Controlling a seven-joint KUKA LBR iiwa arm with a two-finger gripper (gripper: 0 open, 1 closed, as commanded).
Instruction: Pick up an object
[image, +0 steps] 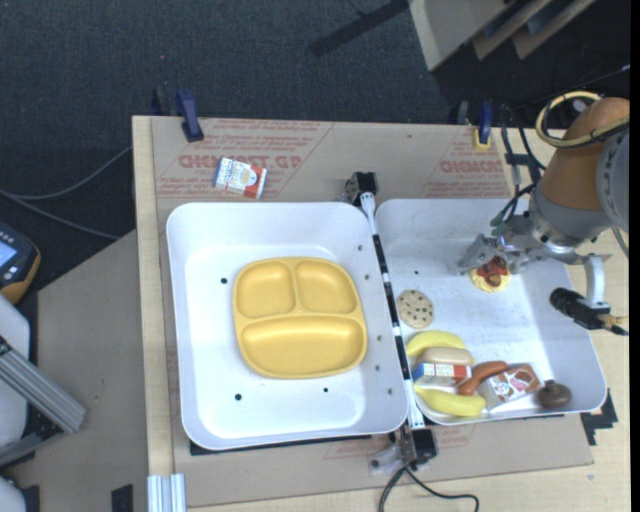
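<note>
- Camera view: the gripper (491, 262) sits in the upper right of the frame, low over the right bin (440, 225), with the grey arm (580, 185) and its orange band coming in from the right edge.
- Right at the fingertips lies a small yellow-and-red toy (491, 277), on the bin floor in the upper part of that bin. It looks like the piece being tried for, since the gripper is placed directly over it.
- The fingers appear spread to either side of the toy, but the metal parts blur together, so I cannot tell whether they are wide, narrow or closed on it.
- The toy seems to rest on the floor and not to be lifted, so the pick is probably at the closing stage at most.
- Lower in the right bin, well apart from the gripper, lie a cookie (414, 308), a banana (445, 400), a sausage (487, 374) and a small brown lump (554, 395), crowded toward the lower edge.
- The left bin (200, 250) holds a yellow divided plate (298, 317) at its centre.
- A small red-and-white packet (240, 177) lies on the cardboard bench (330, 150) above the left bin, outside both bins.
</note>
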